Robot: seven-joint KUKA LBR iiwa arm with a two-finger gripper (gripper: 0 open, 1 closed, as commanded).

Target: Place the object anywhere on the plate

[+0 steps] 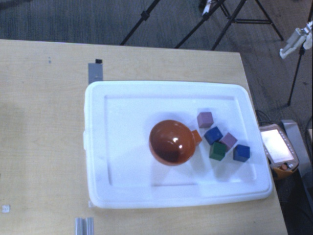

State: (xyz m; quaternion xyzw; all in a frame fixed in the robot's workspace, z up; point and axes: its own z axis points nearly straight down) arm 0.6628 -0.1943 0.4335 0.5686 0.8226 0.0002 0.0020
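A shallow white bin (98, 146) on the tan surface (39, 131) holds an orange-brown plate (172, 142), bowl-like with a short tab, and just to its right five small cubes in a tight cluster: two purple (205, 119) (229, 140), two blue (212, 134) (241, 152) and one green (217, 152). None of the cubes lies on the plate, and which one is meant is unclear; the end effector's opening, or any load, I cannot tell. With the cubes touching or nearly so, a descent could nudge neighbours aside or pinch two together, and a drop near the plate's sloped rim could roll off.
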